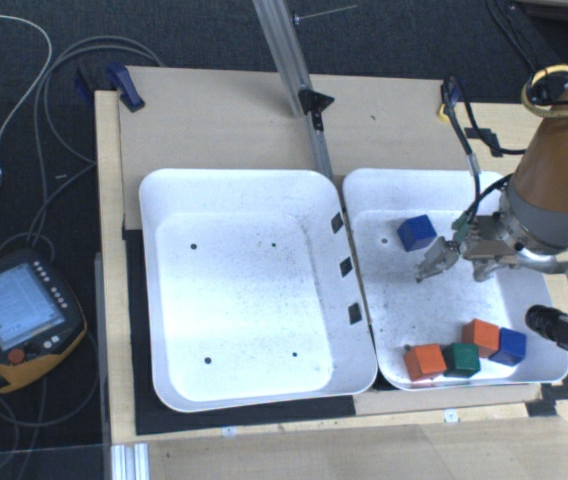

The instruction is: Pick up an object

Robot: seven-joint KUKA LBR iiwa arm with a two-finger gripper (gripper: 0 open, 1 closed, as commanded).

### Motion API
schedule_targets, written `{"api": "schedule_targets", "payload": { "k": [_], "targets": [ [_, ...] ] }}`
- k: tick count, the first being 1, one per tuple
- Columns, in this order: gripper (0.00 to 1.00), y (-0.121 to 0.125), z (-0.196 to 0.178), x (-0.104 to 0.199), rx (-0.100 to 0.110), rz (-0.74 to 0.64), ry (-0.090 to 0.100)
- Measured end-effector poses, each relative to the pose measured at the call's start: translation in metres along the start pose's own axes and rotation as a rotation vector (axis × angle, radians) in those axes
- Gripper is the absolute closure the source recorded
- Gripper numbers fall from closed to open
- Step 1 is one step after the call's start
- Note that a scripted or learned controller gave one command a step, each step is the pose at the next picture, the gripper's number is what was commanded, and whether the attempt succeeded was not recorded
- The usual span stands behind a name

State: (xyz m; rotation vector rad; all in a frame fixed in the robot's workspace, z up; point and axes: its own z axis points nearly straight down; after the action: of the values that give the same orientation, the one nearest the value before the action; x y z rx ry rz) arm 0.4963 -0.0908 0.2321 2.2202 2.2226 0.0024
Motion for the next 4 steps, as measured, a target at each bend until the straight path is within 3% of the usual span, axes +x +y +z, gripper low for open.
{"api": "schedule_targets", "payload": {
  "k": [1,2,3,4],
  "targets": [
    [0.00,0.054,-0.047,-0.019,-0.008,-0.001,-0.004],
    [0.00,0.071,-0.035,-0.046,-0.001,0.003,-0.004],
    [0.00,0.105,0.073,-0.037,0.009,-0.001,0.002],
    [0.00,0.134,0.136,-0.035,0.005,-0.002,0.000]
  ]
}}
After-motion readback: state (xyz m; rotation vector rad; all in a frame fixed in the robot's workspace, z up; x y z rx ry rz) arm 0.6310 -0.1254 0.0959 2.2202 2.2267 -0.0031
